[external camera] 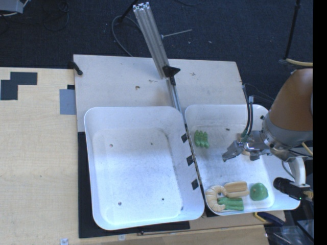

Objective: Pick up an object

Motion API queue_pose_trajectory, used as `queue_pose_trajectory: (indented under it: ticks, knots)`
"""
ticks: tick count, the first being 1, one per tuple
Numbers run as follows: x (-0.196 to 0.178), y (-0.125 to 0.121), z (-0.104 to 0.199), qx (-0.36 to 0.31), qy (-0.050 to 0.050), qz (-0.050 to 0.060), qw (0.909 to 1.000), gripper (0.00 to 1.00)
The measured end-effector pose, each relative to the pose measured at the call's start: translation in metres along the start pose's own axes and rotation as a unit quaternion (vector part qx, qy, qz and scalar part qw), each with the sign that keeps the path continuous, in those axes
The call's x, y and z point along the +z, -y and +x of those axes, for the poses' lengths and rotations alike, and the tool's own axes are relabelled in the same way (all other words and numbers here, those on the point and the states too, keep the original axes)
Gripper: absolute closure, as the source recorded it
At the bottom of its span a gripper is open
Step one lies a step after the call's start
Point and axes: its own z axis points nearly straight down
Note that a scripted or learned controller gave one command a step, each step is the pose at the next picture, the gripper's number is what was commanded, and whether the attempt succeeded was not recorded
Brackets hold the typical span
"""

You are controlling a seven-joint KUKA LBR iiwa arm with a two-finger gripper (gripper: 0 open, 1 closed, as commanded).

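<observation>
Your tabletop [127,78] carries two white bins: the left bin [133,167] and the right bin [225,119], where your gripper [231,154] hangs low over bare floor. Its fingers look spread apart with nothing between them. Nearest to them, off toward the divider, lies the small green ridged piece [201,139], alone and clear of its neighbours; I judge it light and rubbery, best pinched across its narrow sides. Below the fingers, at the bin's near edge, sit a tan block [236,188], a pale ring [216,193], a green strip [231,204] and a green lump [259,191], crowded together and likely awkward to separate.
</observation>
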Motion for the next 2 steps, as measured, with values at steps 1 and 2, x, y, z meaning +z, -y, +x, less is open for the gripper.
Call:
queue_pose_trajectory:
  ticks: [1, 2]
  knots:
    - [0.0, 0.0, 0.0, 0.0, 0.0, 0.0, 1.0, 0.0]
    - [0.0, 0.0, 0.0, 0.0, 0.0, 0.0, 1.0, 0.0]
